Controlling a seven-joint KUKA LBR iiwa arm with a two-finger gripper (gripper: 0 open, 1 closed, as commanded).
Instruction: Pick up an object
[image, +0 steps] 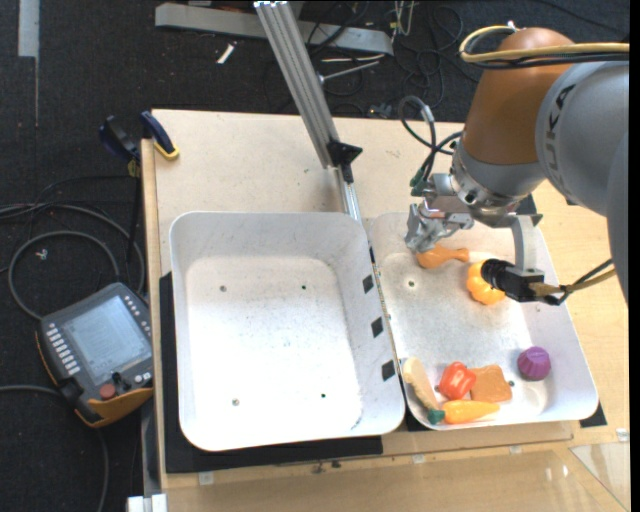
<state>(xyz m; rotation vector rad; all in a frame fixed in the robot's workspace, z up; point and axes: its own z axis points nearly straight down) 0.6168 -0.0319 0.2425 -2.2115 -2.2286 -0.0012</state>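
Observation:
My gripper (423, 238) hangs over the back left part of the right bin (575, 330). Its tip is just above the left end of an orange gourd-shaped toy (440, 258) lying on the bin floor. To the right of that toy lies a yellow fruit (482, 285). A purple ball (534, 363) rests near the bin's right wall. Along the front wall sit a red pepper (456, 380), a brown-orange block (491, 384), a carrot (470, 410) and a pale banana-like piece (419, 382).
The left bin (190, 300) stands beside the right one, their walls meeting in the middle. A slanted metal rail (305, 85) runs down to the bins' back edge. A black cable connector (515, 282) hangs from the arm next to the yellow fruit.

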